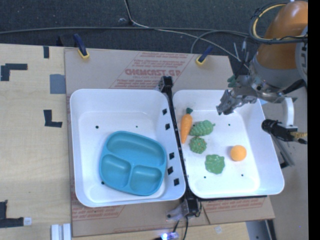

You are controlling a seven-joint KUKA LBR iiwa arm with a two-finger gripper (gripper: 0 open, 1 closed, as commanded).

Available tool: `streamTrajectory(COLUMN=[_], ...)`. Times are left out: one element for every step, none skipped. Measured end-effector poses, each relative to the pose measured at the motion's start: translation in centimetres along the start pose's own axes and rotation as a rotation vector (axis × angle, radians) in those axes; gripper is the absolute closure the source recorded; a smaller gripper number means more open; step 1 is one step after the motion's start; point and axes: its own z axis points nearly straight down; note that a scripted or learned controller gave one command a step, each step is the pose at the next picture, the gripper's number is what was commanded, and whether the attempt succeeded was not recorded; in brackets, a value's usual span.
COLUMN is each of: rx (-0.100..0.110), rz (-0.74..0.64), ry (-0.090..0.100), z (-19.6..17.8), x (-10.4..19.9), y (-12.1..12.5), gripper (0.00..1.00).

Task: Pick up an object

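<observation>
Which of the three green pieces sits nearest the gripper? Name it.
The uppermost green piece, lying beside the carrot. It is closest to the gripper; the other two lie farther down the right bin.

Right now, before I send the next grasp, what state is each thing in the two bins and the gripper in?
gripper: above the right bin's upper part, holding nothing visible.
carrot: lying by the divider, leafy end up.
three green pieces: lying loose mid-bin.
orange ball: resting alone, right side.
blue tray: flat in the left bin, compartments bare.
</observation>
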Motion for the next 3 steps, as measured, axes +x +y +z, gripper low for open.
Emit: streamTrajectory(rx=[0.001,0.002,0.003], rz=[0.000,-0.001,0.000], ry=[0.000,0.000,0.000], z=[2.0,3.0,4.8], x=[5.5,11.6,16.5], y=[-0.3,0.4,-0.1], gripper=[1.00,1.00,1.00])
